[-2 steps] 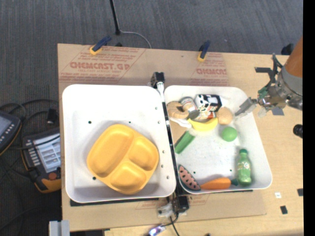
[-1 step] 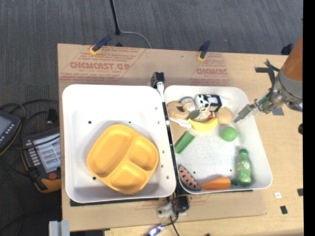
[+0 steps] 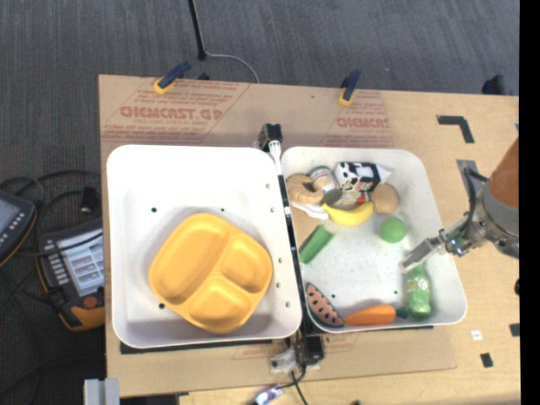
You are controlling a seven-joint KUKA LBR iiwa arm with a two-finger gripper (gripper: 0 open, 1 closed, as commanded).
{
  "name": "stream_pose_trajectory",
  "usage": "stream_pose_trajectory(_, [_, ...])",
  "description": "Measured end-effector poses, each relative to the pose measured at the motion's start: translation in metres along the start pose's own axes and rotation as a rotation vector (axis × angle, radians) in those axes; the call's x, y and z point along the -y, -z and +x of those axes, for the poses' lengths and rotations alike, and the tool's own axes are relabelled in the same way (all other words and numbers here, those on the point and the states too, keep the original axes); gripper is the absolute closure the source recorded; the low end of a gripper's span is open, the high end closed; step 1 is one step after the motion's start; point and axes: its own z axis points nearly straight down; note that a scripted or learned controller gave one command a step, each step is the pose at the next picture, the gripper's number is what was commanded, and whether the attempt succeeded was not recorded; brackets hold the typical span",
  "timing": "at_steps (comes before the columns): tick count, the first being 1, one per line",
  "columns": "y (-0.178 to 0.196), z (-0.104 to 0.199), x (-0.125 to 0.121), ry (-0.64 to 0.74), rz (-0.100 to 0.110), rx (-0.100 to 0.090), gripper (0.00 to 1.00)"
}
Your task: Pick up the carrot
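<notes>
Below-left of our claw (image 3: 419, 254), whose finger spread we cannot tell, lies the slim orange carrot (image 3: 369, 315); a green packet (image 3: 418, 293) sits between them.

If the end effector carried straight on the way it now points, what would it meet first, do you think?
Probably the green packet just below the end effector, by the right bin's right wall; depth is unclear. The carrot lies further along the near wall.

The carrot (image 3: 369, 315) lies along the right bin's (image 3: 439, 218) front wall, beside the watermelon slice (image 3: 324, 305).
</notes>
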Motion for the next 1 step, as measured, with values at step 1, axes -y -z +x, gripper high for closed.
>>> stream_pose_trajectory(1, [0.0764, -0.0058, -0.0025, 0.482, -0.003, 0.003, 0.00])
